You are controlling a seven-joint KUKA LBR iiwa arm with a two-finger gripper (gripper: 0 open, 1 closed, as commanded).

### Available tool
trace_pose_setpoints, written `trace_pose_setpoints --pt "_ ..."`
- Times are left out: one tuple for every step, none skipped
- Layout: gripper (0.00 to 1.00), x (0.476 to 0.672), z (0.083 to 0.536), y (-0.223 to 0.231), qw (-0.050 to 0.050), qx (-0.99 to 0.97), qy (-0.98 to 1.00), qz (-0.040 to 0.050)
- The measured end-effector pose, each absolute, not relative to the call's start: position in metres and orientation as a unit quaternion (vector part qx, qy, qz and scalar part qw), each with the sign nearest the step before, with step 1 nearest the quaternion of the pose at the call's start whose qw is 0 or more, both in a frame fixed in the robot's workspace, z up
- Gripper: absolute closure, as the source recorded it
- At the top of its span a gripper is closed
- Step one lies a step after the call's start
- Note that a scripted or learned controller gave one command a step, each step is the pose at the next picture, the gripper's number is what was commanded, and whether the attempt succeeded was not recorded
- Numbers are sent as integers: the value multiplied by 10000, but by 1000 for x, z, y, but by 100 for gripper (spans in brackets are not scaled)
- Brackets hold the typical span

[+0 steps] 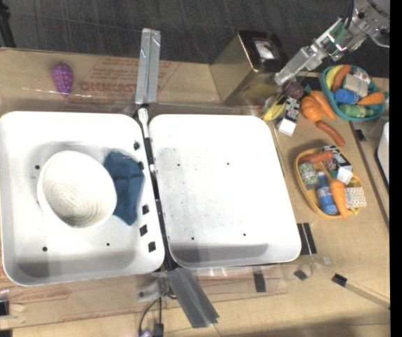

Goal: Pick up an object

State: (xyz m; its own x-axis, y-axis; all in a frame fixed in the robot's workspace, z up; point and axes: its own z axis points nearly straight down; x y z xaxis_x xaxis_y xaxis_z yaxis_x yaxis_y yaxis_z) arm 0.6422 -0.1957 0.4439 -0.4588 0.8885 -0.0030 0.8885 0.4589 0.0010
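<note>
From the overhead camera I see the left bin (18, 188) holding a white woven hat (78, 188), with a blue cloth (126, 184) touching its right side. The right bin (257, 188) sits beside it. The gripper (290, 69) hangs above the bench past that bin's far right corner, near toy food.

In the left bin (18, 188) lie two things. A cream woven hat (78, 188), round and domed with a ribbed spiral weave, sits crown up left of the bin's middle. A dark blue cloth (125, 184) lies crumpled just beside it on the right, touching and slightly overlapping the hat's edge, stretching toward the wall between the two bins
</note>
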Motion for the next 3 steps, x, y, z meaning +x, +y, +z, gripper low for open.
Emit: trace_pose_setpoints --pt "0 618 443 -210 -1 5121 8589 -7" --pt "0 549 444 -210 2 3764 9264 -5" --pt "100 550 455 -210 13 3754 9268 -11"
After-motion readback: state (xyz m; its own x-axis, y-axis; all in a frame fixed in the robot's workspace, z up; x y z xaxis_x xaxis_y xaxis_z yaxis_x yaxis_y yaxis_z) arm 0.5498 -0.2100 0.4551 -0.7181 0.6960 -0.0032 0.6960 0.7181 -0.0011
